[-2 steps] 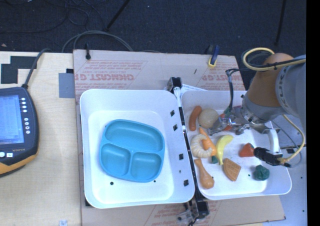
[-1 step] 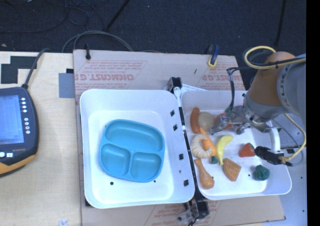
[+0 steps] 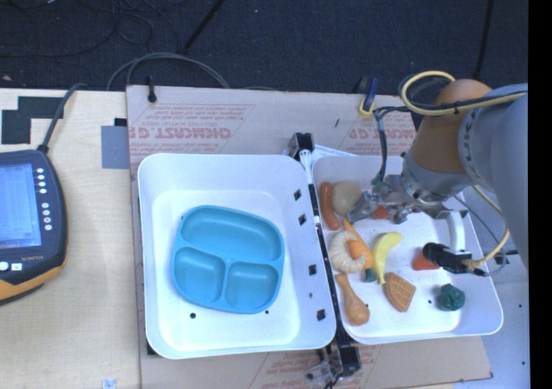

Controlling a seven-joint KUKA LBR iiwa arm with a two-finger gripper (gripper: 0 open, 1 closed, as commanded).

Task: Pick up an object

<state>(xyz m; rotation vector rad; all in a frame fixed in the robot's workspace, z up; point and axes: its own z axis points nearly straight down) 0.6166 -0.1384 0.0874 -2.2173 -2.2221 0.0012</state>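
Camera view: grey arm with orange band point(image 3: 448, 133) reached over the right white bin point(image 3: 483, 318). Gripper point(image 3: 388, 202) hung low near a beige rounded object point(image 3: 346, 197); its state could not be told. Yellow banana-shaped toy point(image 3: 385, 249), orange carrot-like piece point(image 3: 352, 297) and dark green lump point(image 3: 448, 297) lay nearby. Left white bin point(image 3: 164, 197) held a blue sectioned plastic tray point(image 3: 228, 258).

Left bin point(image 3: 164, 197): open margins around the blue tray point(image 3: 228, 258). Right bin point(image 3: 483, 318): crowded with toy food point(image 3: 354, 251) on its left half, freer strip along the near right rim beside the green piece point(image 3: 448, 297).
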